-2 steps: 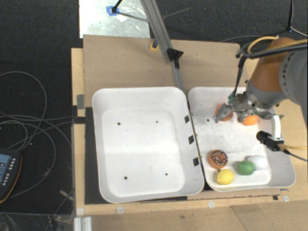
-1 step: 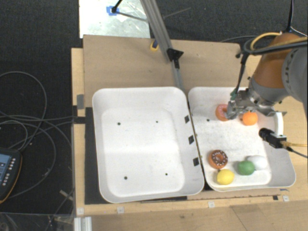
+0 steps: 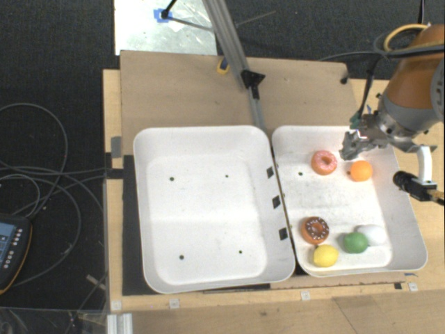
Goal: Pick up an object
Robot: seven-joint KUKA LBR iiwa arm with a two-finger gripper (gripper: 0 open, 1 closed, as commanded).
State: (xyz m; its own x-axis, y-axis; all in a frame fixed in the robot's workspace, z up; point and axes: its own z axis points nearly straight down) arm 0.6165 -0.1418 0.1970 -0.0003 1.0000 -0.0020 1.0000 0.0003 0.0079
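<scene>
Orange ball [image 3: 360,171] beside pink donut [image 3: 324,162] — fingers [image 3: 350,145] just above, grip state unreadable.

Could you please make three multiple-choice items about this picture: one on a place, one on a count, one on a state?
1. Which bin holds the objects?
A. the left bin
B. the right bin
C. both bins

2. How many doughnuts lie in the bin?
A. one
B. two
C. three

3. Where is the hand now?
A. low over the far end of the right bin, between the pink doughnut and the orange ball
B. above the left bin
C. over the yellow ball

Key:
1 B: the pink doughnut, orange ball, chocolate doughnut, green ball, white ball and yellow ball all lie in the right bin; none lies in the left bin.
2 B: one pink and one chocolate.
3 A: the hand sits just above the gap between those two, nothing seen between its fingers.
</scene>
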